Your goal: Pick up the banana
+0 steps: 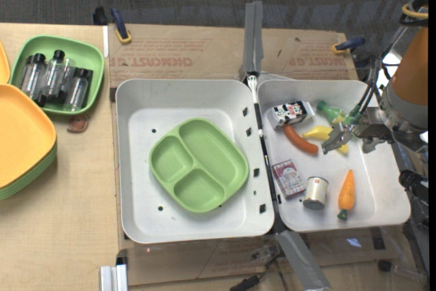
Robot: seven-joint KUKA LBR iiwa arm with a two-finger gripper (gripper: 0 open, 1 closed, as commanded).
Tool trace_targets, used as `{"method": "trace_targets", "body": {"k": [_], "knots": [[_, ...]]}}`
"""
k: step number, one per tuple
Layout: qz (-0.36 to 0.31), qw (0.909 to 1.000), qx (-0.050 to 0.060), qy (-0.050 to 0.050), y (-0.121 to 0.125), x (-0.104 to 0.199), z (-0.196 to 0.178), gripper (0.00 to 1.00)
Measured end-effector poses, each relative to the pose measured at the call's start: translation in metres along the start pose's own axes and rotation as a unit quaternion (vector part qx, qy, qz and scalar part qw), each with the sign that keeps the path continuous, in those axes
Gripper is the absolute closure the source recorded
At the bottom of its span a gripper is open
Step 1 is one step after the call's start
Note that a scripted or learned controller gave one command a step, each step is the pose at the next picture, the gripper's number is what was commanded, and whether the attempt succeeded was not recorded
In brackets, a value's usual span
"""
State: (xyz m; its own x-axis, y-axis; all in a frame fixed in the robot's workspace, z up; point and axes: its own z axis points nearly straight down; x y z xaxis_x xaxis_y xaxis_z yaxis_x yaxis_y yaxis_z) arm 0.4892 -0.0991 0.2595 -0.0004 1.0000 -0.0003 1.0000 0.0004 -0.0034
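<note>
The yellow banana [317, 132] lies in the right bin [388, 204], just right of an orange-red sausage [300, 140]. My gripper [336, 140] hangs low over the banana's right end and covers that part of it. Bits of yellow show just above and below the gripper. The grey arm with its orange band [413, 75] reaches in from the right edge of the camera view.
The right bin also holds a black-and-white box [289, 112], a green item [328, 110], a pink card [289, 178], a small can [315, 191] and a carrot [347, 191]. A green divided plate [198, 164] lies in the left bin [133, 146]. Orange plates [24, 140] and a green tray of bottles [58, 75] stand at left.
</note>
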Motion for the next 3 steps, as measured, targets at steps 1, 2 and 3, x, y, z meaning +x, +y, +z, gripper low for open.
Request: {"method": "trace_targets", "body": {"k": [1,2,3], "knots": [[-0.029,0.9996,0.0,0.0,-0.011,0.11,0.057,0.0],[0.116,0.9933,0.001,0.0,-0.012,0.072,0.069,0.0],[0.118,0.993,0.002,-0.001,-0.012,0.07,0.061,1.0]]}}
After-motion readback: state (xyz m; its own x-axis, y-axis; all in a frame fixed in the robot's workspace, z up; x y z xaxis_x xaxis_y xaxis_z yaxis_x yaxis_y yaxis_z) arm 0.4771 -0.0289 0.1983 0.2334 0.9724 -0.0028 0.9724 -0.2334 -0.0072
